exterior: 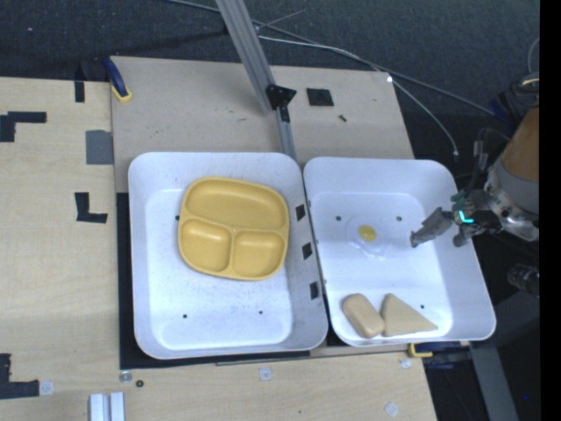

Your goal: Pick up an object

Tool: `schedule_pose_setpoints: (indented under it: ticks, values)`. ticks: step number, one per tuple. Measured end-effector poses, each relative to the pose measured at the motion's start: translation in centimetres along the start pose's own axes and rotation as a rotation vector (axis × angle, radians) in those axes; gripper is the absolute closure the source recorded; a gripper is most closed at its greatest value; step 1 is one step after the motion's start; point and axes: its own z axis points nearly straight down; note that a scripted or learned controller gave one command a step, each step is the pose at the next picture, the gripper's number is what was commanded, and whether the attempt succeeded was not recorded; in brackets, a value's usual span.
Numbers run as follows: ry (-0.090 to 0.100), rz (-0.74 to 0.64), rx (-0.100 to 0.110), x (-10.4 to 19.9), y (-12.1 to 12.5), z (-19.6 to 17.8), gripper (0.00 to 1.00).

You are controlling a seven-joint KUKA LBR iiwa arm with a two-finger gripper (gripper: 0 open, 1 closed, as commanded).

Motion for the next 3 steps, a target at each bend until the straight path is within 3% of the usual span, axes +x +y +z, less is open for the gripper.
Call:
schedule_pose_setpoints:
  ticks: [1,3]
  values:
    - [0.0,0.0,-0.002,0.0,0.0,-0.1,0.0]
    - [0.0,0.001,0.003,0.2,-0.2,10.8,0.0]
